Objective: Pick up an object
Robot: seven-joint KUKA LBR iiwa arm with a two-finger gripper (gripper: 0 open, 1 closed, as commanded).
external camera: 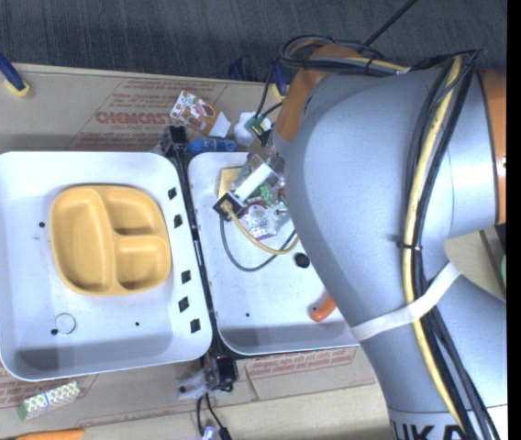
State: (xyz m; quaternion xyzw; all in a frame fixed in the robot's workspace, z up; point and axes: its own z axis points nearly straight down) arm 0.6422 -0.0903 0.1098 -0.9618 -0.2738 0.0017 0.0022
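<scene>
Object: small orange piece [322, 312] is lying in the right bin [270, 333], beside the arm [398, 200].
Claw: grip state cannot be told.
Left bin [13, 246]: yellow divided tray [109, 238] is sitting inside.
Writing: red print, partly "CHEMCA", is showing on the cardboard [132, 115]; "UKA" is reading on the arm.

Bright, even light; soft shadows; slightly grainy.

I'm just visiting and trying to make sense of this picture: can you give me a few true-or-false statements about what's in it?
1. A yellow divided tray lies in the left bin. True.
2. The tray has been lifted into the air. False: it rests on the bin's floor.
3. The grey arm reaches over the right bin. True.
4. An orange object lies in the left bin. False: it shows in the right bin, at the arm's edge.
</scene>
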